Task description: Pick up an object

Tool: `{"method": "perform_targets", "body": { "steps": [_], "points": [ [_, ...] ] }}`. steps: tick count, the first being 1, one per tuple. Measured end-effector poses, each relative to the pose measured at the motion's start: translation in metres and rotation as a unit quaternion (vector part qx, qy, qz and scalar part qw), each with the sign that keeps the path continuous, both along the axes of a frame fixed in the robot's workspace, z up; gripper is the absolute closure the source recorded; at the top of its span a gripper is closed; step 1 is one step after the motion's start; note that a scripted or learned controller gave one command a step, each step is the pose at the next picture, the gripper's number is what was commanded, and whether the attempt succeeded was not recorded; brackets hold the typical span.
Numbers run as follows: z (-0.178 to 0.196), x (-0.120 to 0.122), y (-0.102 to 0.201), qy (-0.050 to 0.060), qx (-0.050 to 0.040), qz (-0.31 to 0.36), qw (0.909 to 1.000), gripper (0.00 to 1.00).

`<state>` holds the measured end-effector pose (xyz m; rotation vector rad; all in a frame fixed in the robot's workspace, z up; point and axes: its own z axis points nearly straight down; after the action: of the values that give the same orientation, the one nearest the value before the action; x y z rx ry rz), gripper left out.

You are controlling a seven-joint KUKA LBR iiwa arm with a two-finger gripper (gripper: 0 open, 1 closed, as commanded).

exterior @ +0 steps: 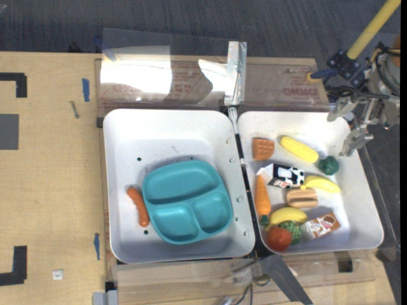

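The right bin (365,218) holds several toy foods: an orange waffle (262,148), a corn cob (299,149), a green lump (329,165), a black-and-white carton (286,175), a hot dog (301,197), a carrot (262,196), bananas (321,184), a tomato (278,237) and a red-and-white packet (321,225). My gripper (351,142) hangs over the bin's far right corner, just up and right of the green lump. I see nothing held in it.
The left bin (121,132) holds a teal divided plate (186,200) with a red sausage (138,206) lying beside it on the left. A clear panel (165,75) and a metal post (235,72) stand behind the bins.
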<state>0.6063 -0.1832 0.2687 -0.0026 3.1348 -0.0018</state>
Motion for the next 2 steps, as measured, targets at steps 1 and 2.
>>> {"method": "perform_targets", "body": {
  "steps": [1,2],
  "points": [
    [-0.17,-0.057,-0.005,0.007,0.0022,0.016,0.9998,0.0],
    [-0.179,0.044,0.013,0.019,0.0008,0.013,0.9997,0.0]
  ]
}}
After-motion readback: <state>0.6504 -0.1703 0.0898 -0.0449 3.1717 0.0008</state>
